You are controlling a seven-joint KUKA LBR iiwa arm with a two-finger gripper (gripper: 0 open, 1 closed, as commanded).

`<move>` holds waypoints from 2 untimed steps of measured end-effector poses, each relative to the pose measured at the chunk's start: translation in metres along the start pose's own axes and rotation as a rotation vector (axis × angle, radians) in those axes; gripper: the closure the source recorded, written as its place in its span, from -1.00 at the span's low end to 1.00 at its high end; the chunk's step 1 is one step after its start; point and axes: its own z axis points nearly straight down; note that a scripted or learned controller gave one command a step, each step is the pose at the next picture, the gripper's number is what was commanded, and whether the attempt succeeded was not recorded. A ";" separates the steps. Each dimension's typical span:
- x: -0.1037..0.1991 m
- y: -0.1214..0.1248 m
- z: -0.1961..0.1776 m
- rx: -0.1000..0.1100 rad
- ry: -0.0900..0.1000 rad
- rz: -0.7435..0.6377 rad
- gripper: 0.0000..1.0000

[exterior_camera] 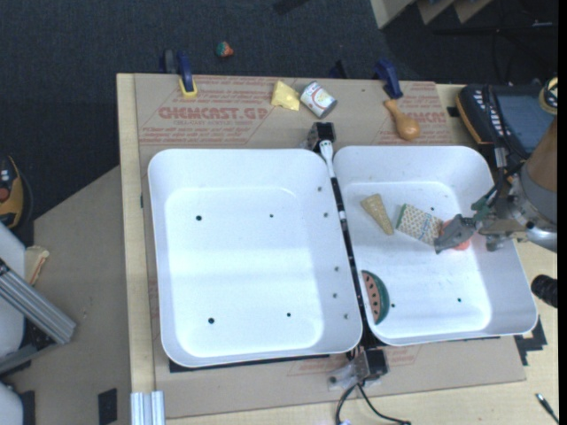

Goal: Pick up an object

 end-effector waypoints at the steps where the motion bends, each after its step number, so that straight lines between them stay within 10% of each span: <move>1: -0.013 0.043 0.099 0.003 0.002 -0.002 -1.00; 2: -0.061 0.089 0.120 -0.002 0.007 -0.001 -1.00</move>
